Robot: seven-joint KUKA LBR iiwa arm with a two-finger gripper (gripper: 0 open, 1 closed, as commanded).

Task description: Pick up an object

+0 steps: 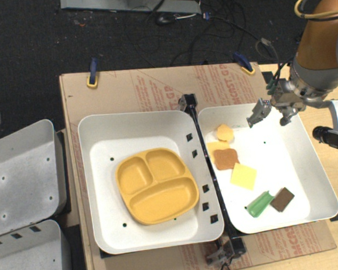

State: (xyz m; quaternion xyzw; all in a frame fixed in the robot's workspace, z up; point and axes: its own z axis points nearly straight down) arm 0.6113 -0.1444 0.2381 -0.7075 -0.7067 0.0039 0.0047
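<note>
**Claw waits above the right bin, nothing in it yet**

The things to pick from lie in the right bin (313, 166). A round tan piece (224, 133) sits near the middle wall. Just below it is a brown square (225, 158), and a yellow square (244, 176) touches that one's corner. Lower down, a green piece (259, 203) and a dark brown block (282, 199) lie side by side, touching or nearly so.

The claw (271, 115) hangs over the top edge of this bin, well apart from all the pieces. Its two fingers are spread apart and nothing is between them.

What could go wrong? The flat squares lie low, so the fingers may slide over them and close on air. The brown and yellow squares touch, so a grab at one may push the other. The tan piece is close to the wall, and a finger might bump it.

The middle of the right bin has lots of bare white floor, so the claw has room to come down there. The left bin (98, 137) holds a yellow tray (157, 185). Both bins rest on the table (153, 83).
</note>
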